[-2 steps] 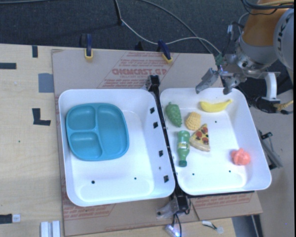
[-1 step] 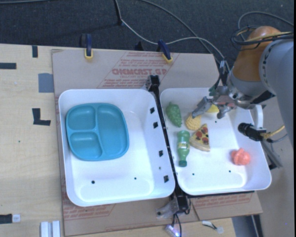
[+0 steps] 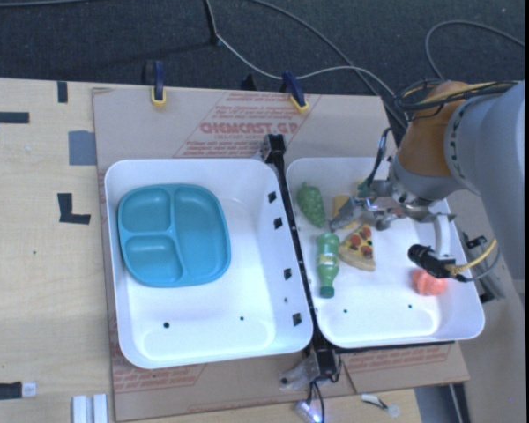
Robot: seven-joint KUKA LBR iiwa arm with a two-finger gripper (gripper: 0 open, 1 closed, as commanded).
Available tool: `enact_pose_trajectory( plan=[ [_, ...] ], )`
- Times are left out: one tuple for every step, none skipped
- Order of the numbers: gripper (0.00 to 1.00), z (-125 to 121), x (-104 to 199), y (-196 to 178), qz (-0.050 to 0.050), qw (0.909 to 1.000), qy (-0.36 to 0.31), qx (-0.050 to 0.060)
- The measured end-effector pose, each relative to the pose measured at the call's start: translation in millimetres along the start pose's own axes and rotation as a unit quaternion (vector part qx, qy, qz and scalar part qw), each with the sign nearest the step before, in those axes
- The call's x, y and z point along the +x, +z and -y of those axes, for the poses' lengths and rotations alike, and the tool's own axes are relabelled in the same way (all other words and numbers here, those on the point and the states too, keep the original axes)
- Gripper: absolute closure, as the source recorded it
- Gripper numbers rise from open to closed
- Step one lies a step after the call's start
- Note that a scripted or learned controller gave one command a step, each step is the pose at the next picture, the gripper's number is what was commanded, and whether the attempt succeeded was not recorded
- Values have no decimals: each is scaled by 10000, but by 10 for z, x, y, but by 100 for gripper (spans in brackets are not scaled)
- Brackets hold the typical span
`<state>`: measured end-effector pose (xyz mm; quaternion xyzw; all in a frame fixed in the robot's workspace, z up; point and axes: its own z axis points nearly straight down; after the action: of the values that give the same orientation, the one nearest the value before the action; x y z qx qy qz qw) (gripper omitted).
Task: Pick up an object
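Pizza slice [image 3: 360, 247] lies flat under the jaws, so they may slip; their gap is hidden.

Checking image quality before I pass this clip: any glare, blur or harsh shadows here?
Camera view: even lighting with soft shadows; mild sheen on the left bin floor near the blue plate; the small items around the gripper, like the green bottle, look soft; the arm is slightly blurred.
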<state>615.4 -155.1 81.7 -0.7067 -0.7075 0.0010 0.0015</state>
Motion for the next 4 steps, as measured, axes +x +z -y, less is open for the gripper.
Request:
enact_pose_trajectory(
  plan=[
    [0, -268, 223, -121, -2, 9999, 169, 4],
    [100, -256, 219, -182, -9, 9998, 172, 34],
    [100, 269, 682, -1018, -2, 10000, -8, -15],
    [0, 283, 671, -991, -1, 10000, 1, 10]
  ],
)
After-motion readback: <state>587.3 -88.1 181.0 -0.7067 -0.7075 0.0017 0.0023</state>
